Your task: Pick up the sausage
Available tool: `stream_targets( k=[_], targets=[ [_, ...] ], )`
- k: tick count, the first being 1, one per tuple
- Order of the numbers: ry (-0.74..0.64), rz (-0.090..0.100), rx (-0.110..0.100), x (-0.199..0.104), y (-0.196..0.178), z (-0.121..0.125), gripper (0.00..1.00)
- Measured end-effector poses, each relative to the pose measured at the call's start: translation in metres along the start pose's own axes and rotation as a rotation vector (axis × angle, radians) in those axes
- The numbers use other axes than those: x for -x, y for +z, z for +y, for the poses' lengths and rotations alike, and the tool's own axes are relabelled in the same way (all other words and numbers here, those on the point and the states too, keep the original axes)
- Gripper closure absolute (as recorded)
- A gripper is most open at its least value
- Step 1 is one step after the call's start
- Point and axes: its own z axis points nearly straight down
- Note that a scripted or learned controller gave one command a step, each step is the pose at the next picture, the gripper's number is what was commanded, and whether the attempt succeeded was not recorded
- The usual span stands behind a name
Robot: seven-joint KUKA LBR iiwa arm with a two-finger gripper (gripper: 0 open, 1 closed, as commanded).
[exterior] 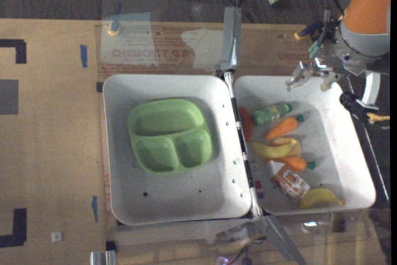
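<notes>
The sausage [246, 123] is a short reddish-brown piece lying against the left wall of the right bin [347, 152], beside the divider. My gripper [311, 77] hangs over the far edge of that bin, to the upper right of the sausage and well apart from it. Its fingers stand open with nothing between them. The grey arm with its orange band [367, 6] comes in from the upper right.
The right bin also holds a green bottle [272, 113], two carrots [282, 128] [296, 163], two bananas [276, 149] [321, 198] and a small carton [290, 182]. A green divided plate [170, 134] lies in the left bin [118, 152]. Cables hang near the arm.
</notes>
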Motion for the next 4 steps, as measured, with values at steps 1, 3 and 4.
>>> stream_targets(
  k=[1,3,4],
  targets=[
    [-0.102,-0.001,0.004,-0.037,0.135,0.021,0.0],
    [-0.05,-0.005,0.015,-0.031,0.13,-0.018,1.0],
    [-0.05,-0.005,0.014,-0.03,0.13,-0.019,0.0]
  ],
)
